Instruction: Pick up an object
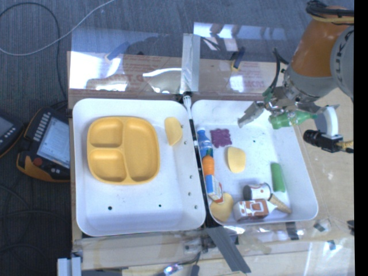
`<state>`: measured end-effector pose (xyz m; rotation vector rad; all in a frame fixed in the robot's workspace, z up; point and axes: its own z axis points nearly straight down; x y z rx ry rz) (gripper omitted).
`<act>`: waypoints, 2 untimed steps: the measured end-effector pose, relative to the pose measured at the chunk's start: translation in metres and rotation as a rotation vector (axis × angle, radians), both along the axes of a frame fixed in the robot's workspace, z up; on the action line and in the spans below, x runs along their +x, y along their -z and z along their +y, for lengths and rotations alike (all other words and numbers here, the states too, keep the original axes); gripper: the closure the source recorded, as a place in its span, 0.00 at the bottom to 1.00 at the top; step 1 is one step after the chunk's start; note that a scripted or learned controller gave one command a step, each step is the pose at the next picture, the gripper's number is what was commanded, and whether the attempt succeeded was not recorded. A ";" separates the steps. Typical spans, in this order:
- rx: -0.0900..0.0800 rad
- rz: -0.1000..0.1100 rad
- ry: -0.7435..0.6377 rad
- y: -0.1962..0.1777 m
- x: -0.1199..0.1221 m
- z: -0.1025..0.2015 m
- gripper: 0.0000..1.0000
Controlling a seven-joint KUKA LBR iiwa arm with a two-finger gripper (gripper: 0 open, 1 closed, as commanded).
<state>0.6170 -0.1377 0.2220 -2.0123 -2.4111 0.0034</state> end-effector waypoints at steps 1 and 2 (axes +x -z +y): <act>0.001 0.001 -0.019 0.098 -0.034 0.019 0.00; 0.001 -0.010 0.074 0.132 -0.038 0.029 0.00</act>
